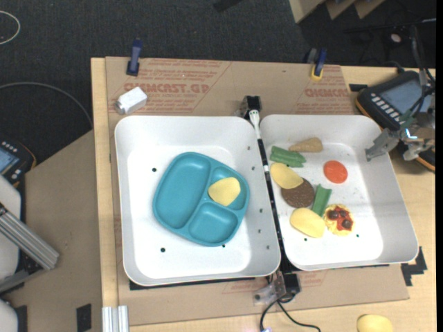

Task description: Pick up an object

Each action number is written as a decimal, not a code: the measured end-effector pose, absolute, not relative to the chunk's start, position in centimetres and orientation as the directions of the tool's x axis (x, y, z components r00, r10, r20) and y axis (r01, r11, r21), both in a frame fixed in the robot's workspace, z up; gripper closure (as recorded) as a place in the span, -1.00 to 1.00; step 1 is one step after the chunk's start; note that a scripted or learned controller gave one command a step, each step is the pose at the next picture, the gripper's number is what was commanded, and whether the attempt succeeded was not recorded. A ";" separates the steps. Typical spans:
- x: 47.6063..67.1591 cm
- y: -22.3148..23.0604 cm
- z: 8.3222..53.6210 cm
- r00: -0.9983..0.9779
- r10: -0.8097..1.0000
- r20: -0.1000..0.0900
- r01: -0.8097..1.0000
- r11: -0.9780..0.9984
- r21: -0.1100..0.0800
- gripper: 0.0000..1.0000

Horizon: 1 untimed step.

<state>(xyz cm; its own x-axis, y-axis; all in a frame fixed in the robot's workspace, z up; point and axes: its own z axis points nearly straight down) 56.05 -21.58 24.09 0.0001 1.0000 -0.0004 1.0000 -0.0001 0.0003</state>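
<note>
The gripper (379, 147) sits at the right rim of the right bin (387, 244), a grey angled piece low over the bin's upper right corner; whether the jaws are spread or pressed together cannot be told from this slant. Nothing is visible between them.

The things to pick lie in a loose cluster toward the left and middle of that bin, well apart from the gripper. Nearest is a red disc (336, 171), lying alone on bare white floor, probably the cleanest target. Beyond it a tan piece (307, 144) touches a green bean-like piece (287, 157). Below those, a yellow oval (284, 176) overlaps a dark brown patty (298, 195), with a green stick (321, 199) leaning against the patty's right side. A second yellow lump (306, 223) touches a small pizza-like piece with red topping (337, 219).

The crowding is the main risk: closing on anything in the middle pile could catch two pieces at once or nudge a neighbour aside so the grip slips off. The flat pieces, the disc and patty, offer little height to pinch, and the jaws may scrape the bin floor or close above them.

The left bin (138, 185) holds a teal divided plate (187, 199) with a yellow piece (224, 191) in one compartment; reaching there means crossing the ridge between bins.
</note>
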 end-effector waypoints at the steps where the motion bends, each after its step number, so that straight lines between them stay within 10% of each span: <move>1: 49.7 -16.3 26.4 -0.003 1.000 0.004 1.000 0.003 -0.004 -1.00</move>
<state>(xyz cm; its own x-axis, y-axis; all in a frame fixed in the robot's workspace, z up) 49.71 -16.25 26.36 -0.0026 1.0000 0.0040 1.0000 0.0026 -0.0038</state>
